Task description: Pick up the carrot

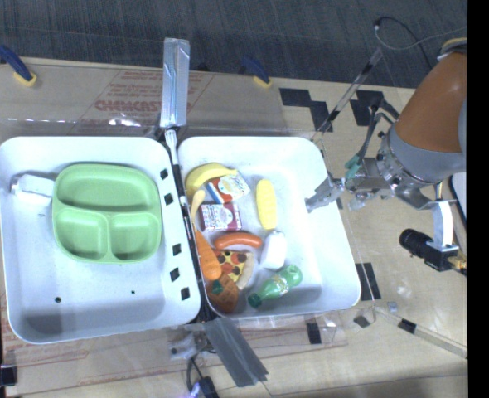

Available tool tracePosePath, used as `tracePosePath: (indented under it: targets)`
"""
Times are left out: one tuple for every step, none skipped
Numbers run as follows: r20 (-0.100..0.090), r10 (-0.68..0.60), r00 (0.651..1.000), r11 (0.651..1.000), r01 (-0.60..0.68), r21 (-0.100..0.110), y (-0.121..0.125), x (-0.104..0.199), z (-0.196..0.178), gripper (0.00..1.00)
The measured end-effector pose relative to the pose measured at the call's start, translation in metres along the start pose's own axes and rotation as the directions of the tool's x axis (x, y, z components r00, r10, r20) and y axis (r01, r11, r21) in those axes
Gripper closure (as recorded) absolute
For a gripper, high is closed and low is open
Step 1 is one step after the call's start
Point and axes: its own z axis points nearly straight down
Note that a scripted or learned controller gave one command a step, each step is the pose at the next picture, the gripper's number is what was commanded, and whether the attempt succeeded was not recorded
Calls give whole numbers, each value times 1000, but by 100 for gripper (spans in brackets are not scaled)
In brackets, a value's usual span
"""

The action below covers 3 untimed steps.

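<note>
We see the carrot (pixel 207 255) lying along the left wall of the right bin (pixel 331 247), at about 8 o'clock from that bin's centre, its point toward 12 and its thick end toward 6, beside the divider between the 2 bins. It looks like a toy: light, stiff and smooth, so likely slippery, and its taper suggests taking hold across the thicker lower half. That will be awkward, we judge, because the wall touches 1 side and a pizza slice (pixel 234 265) and sausage (pixel 238 240) press in from 3 o'clock, leaving little room for a finger on either flank. The gripper (pixel 321 197) hangs over the bin's right rim at about 3 o'clock, well apart from the carrot; whether the jaws are spread or pressed together we cannot tell. The right bin is crowded: a banana (pixel 203 177), a yellow piece (pixel 266 203), 2 small cartons, a white item and a green bottle (pixel 273 285). The left bin (pixel 29 305) holds a green tray (pixel 108 210). Both bins sit on a pale desk (pixel 410 347) marked with black tape, with dark carpet at 12 o'clock.
</note>
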Motion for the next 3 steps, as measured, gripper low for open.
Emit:
tracePosePath:
  targets:
    - [0,65,998,998,-65,2,-5,93,62,0]
    - [4,-78,997,997,78,-17,6,116,157,0]
    - [0,-74,997,997,74,-2,27,87,116,0]
